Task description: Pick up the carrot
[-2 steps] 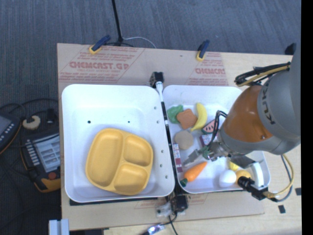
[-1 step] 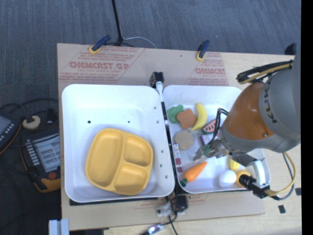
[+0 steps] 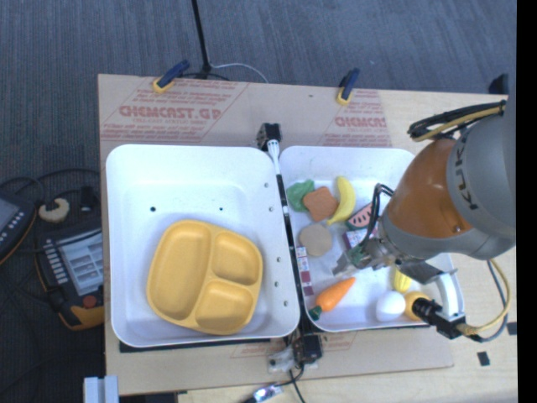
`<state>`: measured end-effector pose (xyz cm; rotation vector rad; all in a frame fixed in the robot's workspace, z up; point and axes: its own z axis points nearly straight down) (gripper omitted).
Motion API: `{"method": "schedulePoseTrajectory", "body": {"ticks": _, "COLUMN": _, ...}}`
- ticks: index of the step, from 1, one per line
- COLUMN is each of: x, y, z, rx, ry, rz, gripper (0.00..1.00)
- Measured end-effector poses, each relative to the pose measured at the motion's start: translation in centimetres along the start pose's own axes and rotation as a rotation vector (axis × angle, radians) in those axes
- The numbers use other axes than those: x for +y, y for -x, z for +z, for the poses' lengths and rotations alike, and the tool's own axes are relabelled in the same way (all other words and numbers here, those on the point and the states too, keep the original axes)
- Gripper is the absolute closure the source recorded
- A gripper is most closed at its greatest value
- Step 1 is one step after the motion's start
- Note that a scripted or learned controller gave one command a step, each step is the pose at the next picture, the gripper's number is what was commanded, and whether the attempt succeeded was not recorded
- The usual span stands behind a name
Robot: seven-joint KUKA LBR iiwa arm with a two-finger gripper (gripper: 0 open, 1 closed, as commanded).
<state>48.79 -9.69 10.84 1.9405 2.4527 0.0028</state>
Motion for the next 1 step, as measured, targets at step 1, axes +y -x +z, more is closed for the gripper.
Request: {"method": "schedulePoseTrajectory", "body": {"ticks": 1, "x": -0.02, "y": -0.01, "z": 0.04, "rx": 0.0, "ry": -0.001, "rz": 0.0, "gripper": 0.0}}
